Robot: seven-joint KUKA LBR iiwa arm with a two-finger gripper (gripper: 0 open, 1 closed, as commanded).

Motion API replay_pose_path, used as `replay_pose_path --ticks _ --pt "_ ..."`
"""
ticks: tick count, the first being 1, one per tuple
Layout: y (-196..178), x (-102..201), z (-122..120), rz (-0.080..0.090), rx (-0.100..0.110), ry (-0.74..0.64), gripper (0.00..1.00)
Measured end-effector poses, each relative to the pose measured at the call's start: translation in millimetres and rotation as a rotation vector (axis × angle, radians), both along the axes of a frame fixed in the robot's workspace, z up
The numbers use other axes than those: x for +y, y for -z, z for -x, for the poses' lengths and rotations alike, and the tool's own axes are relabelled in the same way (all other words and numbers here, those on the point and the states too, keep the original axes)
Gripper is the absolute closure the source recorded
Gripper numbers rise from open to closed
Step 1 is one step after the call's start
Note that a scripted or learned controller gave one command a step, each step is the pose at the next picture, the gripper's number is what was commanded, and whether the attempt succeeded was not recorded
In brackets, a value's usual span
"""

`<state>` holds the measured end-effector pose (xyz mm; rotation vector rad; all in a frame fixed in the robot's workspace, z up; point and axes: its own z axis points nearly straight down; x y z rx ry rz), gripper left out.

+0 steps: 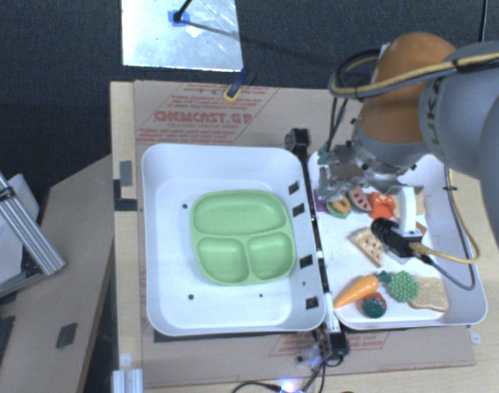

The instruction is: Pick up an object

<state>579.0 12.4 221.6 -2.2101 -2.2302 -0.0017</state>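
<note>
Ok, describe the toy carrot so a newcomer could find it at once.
Start at the right-hand white bin, the one crowded with toy food beside the bin holding the green divided plate. Look to its near left corner, next to the central divider. The carrot lies there: a tapered orange cone, tip pointing left, beside a bumpy green piece and a slice of toast.
</note>
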Motion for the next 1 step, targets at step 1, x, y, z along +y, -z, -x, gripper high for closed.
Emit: replay_pose_path --ticks 1 --pt "5.7 -8.0 -6.0 0.003 -0.002 0.008 1.00"
